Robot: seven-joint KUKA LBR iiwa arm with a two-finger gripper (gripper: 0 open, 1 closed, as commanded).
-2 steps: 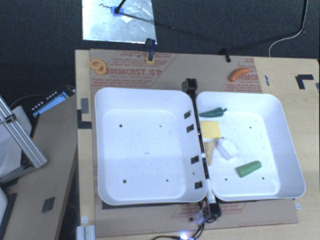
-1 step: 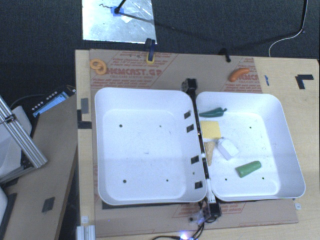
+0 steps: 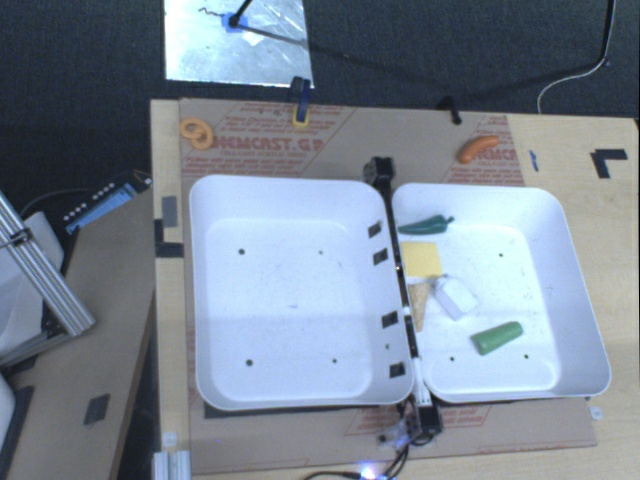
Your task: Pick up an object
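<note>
The right bin (image 3: 570, 268) holds several small objects near its left side. A dark green pepper (image 3: 426, 224) lies at the top left. Below it rests a yellow square block (image 3: 420, 260). A white block (image 3: 454, 298) lies beside a tan cone-shaped piece (image 3: 419, 303). A green cylinder (image 3: 497, 337) lies tilted toward the bin's front.
The left bin (image 3: 290, 288) stands beside the right one, joined by a black clipped divider (image 3: 392, 268). On the cardboard behind the bins lie an orange ring (image 3: 197, 133), a yellow and blue clamp (image 3: 299, 103) and an orange sausage-shaped toy (image 3: 478, 149). A foil sheet (image 3: 237, 28) lies further back.
</note>
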